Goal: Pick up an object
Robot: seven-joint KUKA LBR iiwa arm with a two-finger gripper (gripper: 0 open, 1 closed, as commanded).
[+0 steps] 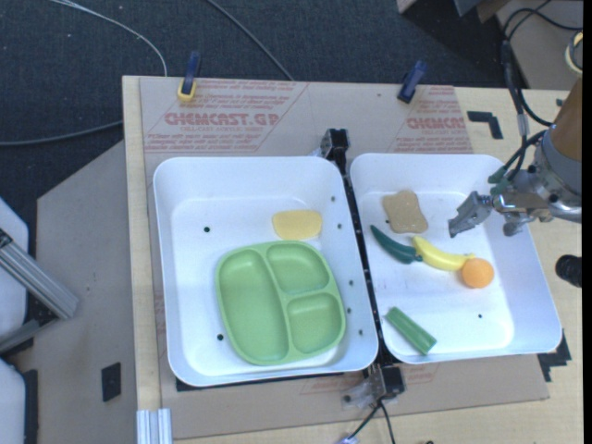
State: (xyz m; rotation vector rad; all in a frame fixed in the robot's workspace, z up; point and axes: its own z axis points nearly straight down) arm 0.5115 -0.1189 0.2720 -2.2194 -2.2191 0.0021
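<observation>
White right bin (518,336) — yellow banana (438,256) touching round orange (476,273).

The one camera is hanging fixed above the bench (139,248) and looking down on it at a slant, far enough off that it is taking in both white bins whole. The left bin (176,248) and the right bin (527,285) are sitting side by side across the middle of the picture, with the bench's far edge running along the top and dark floor (74,44) showing beyond and to the left. The arm (564,146) is coming in from the right side, cropped by the frame there. The near edge of the bench is lying close to the bottom.
</observation>
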